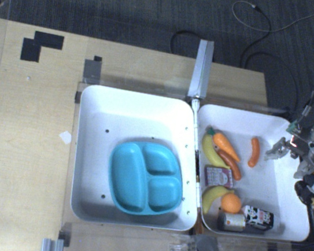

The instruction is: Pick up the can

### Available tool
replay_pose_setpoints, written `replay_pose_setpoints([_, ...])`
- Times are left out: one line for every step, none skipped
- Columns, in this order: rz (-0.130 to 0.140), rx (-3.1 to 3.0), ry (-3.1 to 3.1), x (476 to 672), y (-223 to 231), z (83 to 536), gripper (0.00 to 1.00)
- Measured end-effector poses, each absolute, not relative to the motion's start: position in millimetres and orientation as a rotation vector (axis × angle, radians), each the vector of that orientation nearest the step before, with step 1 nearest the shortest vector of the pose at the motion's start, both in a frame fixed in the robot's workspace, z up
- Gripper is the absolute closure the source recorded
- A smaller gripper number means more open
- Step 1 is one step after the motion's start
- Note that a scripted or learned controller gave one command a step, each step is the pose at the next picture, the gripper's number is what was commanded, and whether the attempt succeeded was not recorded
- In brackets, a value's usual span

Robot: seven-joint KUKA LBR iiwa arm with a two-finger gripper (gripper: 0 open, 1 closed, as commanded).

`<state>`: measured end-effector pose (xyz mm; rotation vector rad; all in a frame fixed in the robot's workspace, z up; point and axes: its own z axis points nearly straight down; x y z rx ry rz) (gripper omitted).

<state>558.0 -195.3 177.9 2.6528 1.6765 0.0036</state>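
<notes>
Though the arm enters from the right, its gripper [285,146] hangs over the right bin's [291,227] far right side, near the rim and well apart from the can [246,218]; whether the fingers are spread or closed I cannot tell at this res, and nothing shows between them.

Can lies on its side at the near edge of the right bin, metal end toward the left, black-and-white label facing up; a cylinder lying flat probably wants a grasp across its body, not along it. Just beside it sit an orange [230,203] and a yellow banana [212,196], touching or nearly so, which crowds the approach from the left.

Further back: a second banana [210,151], carrots [227,153], a small sausage [253,151], a reddish packet [218,175]; all look like smooth plastic play food. Left bin [93,142] holds a blue divided plate [145,177], glossy, w/ rounded compartments.

Pick not yet begun, by my judgement.
</notes>
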Motion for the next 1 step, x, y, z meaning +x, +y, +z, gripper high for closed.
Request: replay_pose_setpoints([-0.003, 2.656, 1.677, 669.3, -183.9, 87.4, 0.00])
